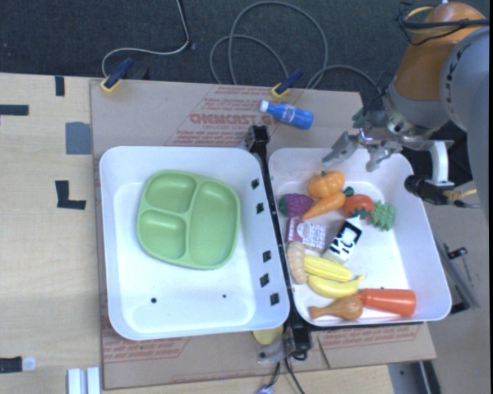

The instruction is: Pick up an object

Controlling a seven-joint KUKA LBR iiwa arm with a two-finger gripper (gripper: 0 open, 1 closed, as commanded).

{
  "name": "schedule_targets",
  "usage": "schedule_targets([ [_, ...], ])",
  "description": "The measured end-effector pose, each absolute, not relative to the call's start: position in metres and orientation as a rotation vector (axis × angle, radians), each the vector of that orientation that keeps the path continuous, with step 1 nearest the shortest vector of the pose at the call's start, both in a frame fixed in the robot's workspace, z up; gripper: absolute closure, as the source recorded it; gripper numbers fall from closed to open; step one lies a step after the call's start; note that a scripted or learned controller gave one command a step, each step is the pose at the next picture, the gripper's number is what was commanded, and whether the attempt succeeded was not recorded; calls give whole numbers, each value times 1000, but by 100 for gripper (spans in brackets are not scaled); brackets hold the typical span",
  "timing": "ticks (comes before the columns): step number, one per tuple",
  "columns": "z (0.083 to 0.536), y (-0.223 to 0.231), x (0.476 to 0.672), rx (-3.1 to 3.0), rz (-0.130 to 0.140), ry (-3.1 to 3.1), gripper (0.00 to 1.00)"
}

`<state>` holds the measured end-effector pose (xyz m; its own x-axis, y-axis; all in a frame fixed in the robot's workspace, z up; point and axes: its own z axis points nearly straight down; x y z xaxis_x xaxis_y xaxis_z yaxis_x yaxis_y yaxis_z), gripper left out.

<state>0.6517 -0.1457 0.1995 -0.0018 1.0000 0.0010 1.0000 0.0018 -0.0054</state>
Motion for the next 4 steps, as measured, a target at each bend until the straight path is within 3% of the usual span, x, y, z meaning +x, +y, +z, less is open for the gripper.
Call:
schedule_targets([
  [1,78,-172,664,-2219,4,-2220,0],
  [2,92,-171,666,-2217,5,-2225,100],
  [3,134,-96,669,-2210,-2,-2228,100],
  [4,184,-43,610,-2211,0,-2226,100],
])
